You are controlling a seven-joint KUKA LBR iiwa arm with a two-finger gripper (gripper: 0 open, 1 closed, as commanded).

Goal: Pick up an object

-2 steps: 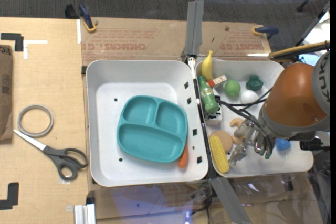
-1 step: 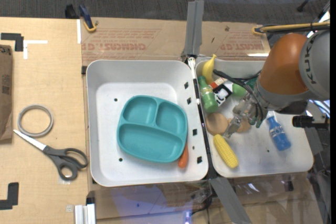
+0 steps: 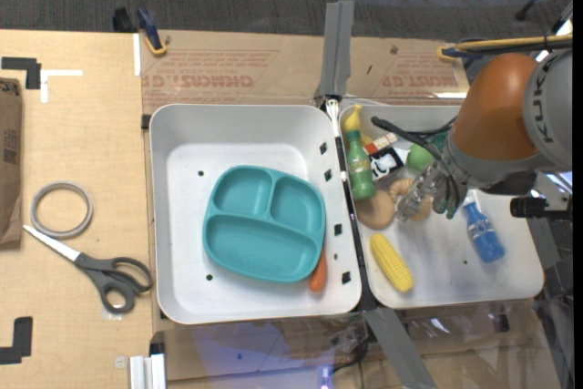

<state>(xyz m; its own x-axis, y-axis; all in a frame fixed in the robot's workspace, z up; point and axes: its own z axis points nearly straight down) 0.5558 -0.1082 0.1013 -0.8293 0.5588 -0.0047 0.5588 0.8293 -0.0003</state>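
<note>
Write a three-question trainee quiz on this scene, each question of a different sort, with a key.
1. True or false: the teal tray lies in the left bin.
2. Which thing lies nearest the right bin's front wall? A) blue bottle B) corn C) green bottle
3. Fill in: outside the bins, beside the tape roll, lie the ____.

Key: 1 true; 2 B; 3 scissors.
</note>
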